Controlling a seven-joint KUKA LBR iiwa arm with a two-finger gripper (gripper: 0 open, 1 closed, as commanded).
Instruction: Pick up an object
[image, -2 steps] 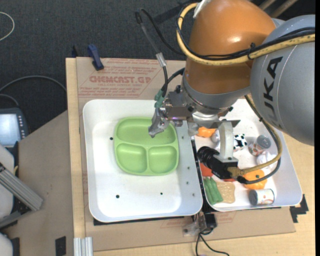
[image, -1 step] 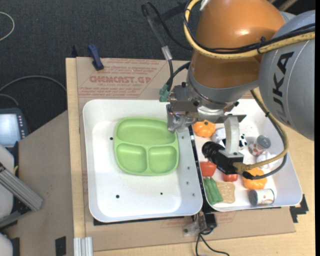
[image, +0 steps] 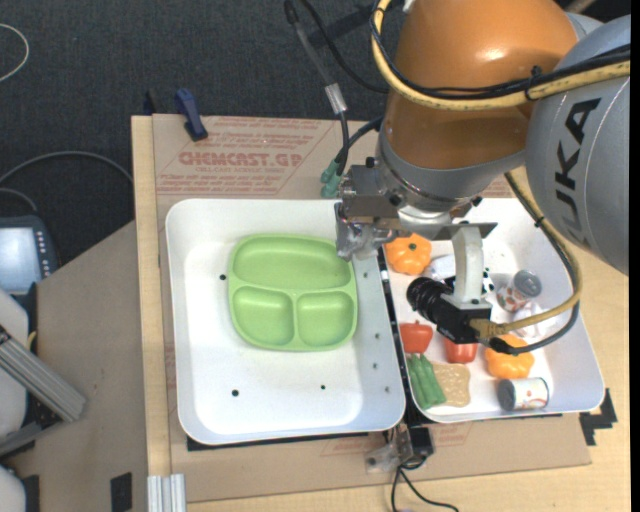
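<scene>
hand (image: 352, 238): low over the divide between the bins, at the green divided plate's (image: 293, 292) right rim; can't tell its grip | objects: small orange pumpkin (image: 408, 254) just right of the hand, red pepper (image: 416, 337), green pea pod (image: 425, 382), can (image: 522, 393) in right bin (image: 580, 385) | left bin (image: 195, 330): carries the plate
</scene>
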